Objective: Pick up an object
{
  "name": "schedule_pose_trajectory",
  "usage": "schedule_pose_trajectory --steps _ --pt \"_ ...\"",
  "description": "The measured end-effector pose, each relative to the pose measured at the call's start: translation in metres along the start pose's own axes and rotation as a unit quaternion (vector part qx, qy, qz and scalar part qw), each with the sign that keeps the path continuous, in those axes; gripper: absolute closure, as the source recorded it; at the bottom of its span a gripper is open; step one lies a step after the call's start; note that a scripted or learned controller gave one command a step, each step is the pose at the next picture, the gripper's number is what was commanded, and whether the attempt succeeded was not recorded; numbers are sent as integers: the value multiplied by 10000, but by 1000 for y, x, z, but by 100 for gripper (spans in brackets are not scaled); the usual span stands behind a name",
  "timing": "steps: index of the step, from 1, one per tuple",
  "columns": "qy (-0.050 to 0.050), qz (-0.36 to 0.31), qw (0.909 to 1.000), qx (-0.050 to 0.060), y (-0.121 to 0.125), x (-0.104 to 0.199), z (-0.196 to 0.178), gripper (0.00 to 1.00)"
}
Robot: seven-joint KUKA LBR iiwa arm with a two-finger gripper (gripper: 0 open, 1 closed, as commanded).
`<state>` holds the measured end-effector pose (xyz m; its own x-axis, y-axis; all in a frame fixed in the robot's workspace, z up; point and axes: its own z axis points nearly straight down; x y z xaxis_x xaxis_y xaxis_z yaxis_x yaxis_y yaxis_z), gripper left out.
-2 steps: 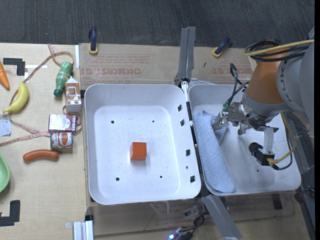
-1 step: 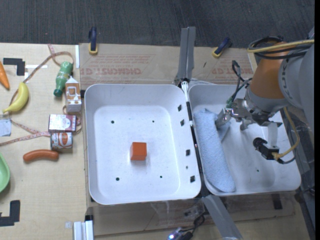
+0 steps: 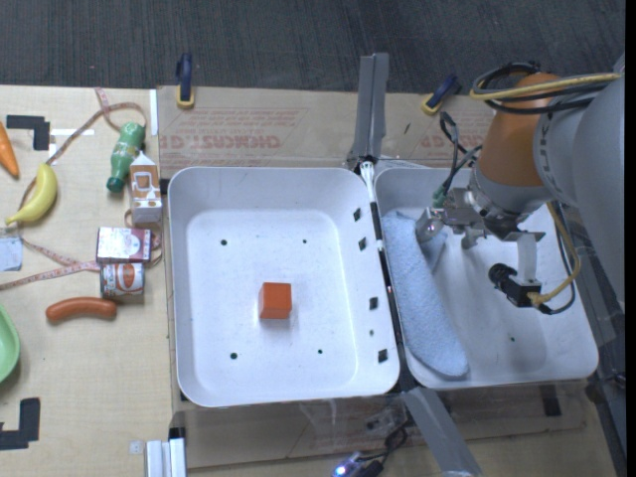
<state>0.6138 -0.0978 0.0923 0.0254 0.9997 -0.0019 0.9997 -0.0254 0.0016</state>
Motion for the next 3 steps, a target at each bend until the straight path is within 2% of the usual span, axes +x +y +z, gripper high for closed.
schedule_pose_trajectory --steps 1,2,3 --pt "1 12 10000 2 0 -1 -9 100" --pt "-1 15 10000 3 0 -1 -9 0" --pt "-2 730 9973 13 -46 -61 -97 0"
